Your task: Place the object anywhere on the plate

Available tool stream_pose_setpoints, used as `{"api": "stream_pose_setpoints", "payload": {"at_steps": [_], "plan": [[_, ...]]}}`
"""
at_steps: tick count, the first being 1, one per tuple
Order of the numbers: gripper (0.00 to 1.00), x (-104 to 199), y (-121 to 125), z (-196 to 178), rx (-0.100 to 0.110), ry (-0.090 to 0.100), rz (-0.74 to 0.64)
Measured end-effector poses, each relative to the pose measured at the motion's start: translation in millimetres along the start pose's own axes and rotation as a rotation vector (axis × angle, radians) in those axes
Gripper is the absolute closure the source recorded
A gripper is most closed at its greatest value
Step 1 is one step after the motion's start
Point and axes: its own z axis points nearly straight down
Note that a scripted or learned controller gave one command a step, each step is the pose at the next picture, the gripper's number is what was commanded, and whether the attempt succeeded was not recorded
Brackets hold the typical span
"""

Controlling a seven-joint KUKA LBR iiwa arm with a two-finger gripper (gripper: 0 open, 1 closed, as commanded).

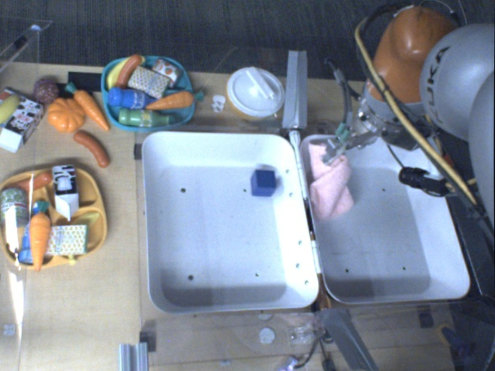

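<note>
Gripper pinches pink cloth in right bin.

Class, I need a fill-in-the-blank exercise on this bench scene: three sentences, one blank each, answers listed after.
1. The blue cube lies in the ____ bin.
2. The cloth under the end effector is ____ in colour.
3. The white lid sits ____ both bins, on the bench.

Missing words: left; pink; outside
</note>
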Motion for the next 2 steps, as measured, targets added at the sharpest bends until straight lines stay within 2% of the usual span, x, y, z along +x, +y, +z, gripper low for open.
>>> {"api": "stream_pose_setpoints", "payload": {"at_steps": [1,2], "plan": [[1.0,1,2,-40,-0.003,-0.001,-0.006],[1.0,60,16,-40,-0.003,0.0,-0.408]]}}
